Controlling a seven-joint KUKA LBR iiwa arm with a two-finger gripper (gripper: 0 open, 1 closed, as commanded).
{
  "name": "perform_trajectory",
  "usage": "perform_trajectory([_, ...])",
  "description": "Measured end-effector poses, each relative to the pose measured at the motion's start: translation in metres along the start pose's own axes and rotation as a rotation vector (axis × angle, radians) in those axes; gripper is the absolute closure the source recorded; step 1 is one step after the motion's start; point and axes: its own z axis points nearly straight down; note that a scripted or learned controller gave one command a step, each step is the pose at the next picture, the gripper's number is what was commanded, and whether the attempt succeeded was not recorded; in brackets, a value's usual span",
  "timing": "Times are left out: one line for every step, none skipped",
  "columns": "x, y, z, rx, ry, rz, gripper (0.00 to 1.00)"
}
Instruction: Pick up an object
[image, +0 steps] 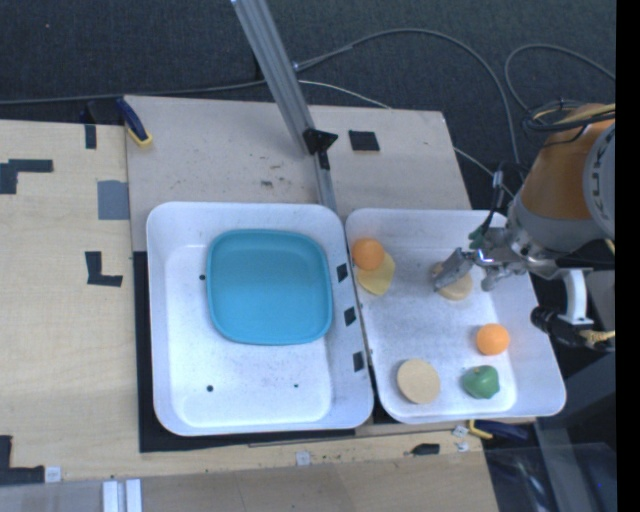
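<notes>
The gripper (462, 272) hangs low over the upper middle of the right bin (420, 232), directly above a small pale tan piece (457, 289); whether it is released or clenched on that piece cannot be told. Left of it, near the bin's left wall, an orange ball (368, 253) rests against a yellow object (377, 277). Below the gripper lie a second orange ball (492, 339), a green object (481, 381) and a round tan disc (417, 380). The left bin (180, 380) holds a blue square plate (269, 286). Both bins sit on the tabletop (60, 290).
</notes>
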Motion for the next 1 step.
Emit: perform_trajectory([0.0082,-0.0073,0.0512,-0.001,0.000,0.000,0.00])
